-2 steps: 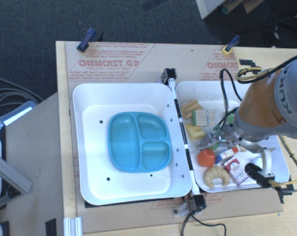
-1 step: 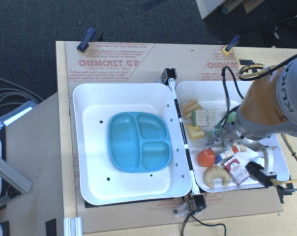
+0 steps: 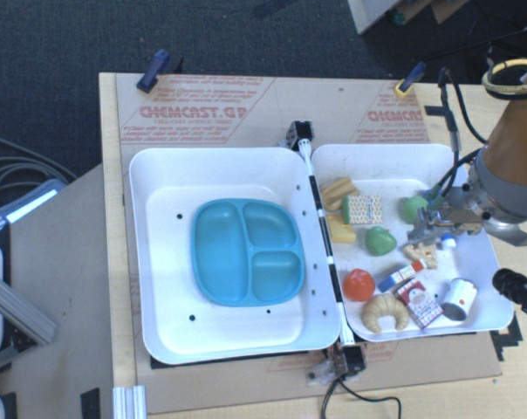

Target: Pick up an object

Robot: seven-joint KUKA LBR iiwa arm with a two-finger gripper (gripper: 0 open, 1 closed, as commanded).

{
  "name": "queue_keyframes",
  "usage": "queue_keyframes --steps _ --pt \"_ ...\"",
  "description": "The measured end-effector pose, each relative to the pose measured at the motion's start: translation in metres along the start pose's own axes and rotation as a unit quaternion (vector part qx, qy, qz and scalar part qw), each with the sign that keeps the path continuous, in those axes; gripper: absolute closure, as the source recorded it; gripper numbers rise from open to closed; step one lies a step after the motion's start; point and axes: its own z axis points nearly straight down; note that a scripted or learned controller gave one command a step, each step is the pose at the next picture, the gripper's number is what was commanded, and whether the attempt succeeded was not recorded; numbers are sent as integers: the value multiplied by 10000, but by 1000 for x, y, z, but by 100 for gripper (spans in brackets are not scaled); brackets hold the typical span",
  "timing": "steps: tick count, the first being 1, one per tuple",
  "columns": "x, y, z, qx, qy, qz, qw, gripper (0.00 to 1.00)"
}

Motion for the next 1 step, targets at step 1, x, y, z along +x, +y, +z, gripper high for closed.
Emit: queue_keyframes --steps 1 --pt "21 77 78 11 3 -1 10000 100"
